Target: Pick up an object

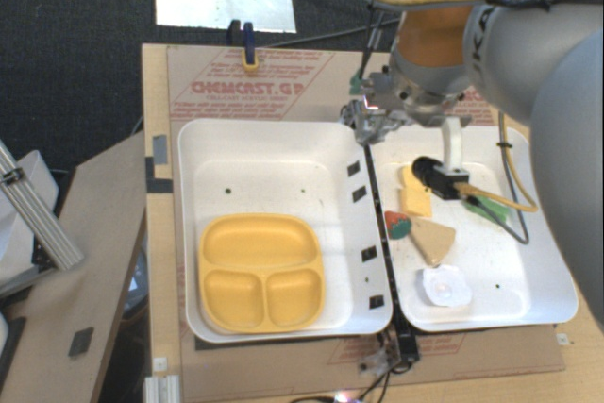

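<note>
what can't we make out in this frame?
Camera view:
1. The arm covers the far right side of the right bin.
2. Robot hardware hides the upper end of the yellow block.
3. The red and green piece is too small to identify.
4. The green item is partly overlapped by robot hardware, so its shape is unclear.

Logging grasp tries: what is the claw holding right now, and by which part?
Nothing visible in the claw, which hangs over the far end of the bin divider.
</note>
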Action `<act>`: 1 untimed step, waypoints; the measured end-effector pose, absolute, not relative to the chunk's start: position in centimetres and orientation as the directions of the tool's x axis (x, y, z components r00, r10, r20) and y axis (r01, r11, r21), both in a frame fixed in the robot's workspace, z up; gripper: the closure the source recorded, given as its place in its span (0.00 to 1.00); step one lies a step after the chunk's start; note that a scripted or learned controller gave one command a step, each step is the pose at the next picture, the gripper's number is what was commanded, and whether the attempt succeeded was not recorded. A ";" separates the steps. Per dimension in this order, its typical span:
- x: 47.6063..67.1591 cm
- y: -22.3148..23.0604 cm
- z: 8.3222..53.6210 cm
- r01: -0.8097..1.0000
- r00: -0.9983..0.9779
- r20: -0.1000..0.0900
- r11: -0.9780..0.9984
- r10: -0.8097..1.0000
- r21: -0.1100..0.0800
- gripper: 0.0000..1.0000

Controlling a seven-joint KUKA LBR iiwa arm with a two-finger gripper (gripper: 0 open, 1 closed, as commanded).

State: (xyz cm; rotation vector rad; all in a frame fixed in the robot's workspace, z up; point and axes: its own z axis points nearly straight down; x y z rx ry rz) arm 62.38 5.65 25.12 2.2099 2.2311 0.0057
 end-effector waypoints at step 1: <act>63.0 10.0 24.9 1.000 -0.007 0.001 0.007 1.000 0.003 1.00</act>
